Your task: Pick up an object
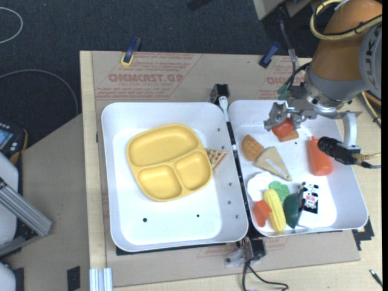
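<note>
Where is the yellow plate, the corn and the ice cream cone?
Yellow plate [167, 160]: camera view, its middle ridge.
Corn [276, 208]: camera view, mid-cob.
Ice cream cone [274, 160]: camera view, the cone's middle.

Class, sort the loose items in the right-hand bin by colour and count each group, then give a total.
Orange or red: 3
Tan or brown: 2
Yellow: 1
Green: 2
Black-and-white: 1
Total: 9
</note>
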Action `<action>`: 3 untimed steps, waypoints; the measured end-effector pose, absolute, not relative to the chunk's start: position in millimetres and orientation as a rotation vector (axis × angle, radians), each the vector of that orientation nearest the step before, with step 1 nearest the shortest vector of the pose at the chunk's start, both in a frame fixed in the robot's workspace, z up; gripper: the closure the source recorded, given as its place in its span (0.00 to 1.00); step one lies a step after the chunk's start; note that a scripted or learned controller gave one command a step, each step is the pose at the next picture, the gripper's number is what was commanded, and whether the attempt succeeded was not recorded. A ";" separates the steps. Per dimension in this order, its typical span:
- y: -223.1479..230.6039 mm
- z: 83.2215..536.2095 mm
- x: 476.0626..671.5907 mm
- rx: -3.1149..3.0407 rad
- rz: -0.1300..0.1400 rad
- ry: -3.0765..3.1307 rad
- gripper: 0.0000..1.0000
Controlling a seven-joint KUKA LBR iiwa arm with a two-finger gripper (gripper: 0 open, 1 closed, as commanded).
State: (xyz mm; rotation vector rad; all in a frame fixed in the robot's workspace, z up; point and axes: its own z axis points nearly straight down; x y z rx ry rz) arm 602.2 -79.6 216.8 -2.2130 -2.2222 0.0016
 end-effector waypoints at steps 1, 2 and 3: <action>-77.1 233.6 609.6 -2.222 -0.003 -2.225 1.00; -79.0 214.9 600.5 -2.219 0.004 -2.219 1.00; -83.1 229.9 600.4 -2.223 -0.003 -2.224 1.00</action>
